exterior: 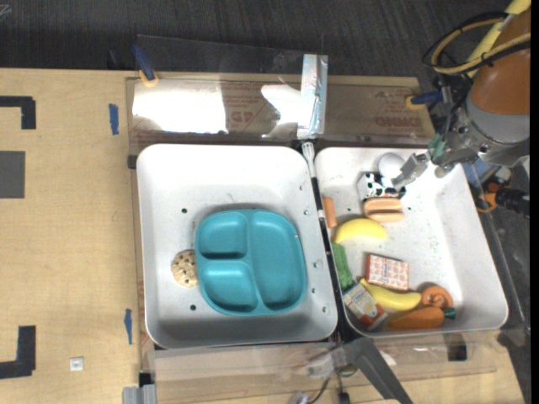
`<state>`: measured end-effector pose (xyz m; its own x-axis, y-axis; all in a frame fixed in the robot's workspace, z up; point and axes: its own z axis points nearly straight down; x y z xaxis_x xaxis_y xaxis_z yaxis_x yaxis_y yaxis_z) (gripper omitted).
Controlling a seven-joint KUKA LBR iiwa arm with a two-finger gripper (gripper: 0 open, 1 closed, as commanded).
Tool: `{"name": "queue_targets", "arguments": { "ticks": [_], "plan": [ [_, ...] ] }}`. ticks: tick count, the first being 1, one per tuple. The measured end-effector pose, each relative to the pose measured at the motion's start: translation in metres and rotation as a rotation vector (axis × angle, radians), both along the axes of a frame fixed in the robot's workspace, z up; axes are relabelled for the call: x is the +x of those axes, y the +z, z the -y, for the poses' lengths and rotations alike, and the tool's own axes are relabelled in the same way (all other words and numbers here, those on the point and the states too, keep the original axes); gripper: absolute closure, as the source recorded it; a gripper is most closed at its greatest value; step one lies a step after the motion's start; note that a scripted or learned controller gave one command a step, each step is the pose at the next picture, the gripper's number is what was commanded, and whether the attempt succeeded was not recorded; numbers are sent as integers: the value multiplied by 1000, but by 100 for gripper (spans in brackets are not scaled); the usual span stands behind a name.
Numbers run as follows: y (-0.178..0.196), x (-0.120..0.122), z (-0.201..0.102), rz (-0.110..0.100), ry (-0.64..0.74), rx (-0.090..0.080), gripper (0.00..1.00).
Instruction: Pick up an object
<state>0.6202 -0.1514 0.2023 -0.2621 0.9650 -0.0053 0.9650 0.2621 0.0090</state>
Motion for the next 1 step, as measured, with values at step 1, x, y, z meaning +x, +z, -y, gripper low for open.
{"name": "queue_targets", "arguments": {
  "ticks": [1],
  "plan": [
    [-109,-43,20,-11,338,1,0]
  ]
}}
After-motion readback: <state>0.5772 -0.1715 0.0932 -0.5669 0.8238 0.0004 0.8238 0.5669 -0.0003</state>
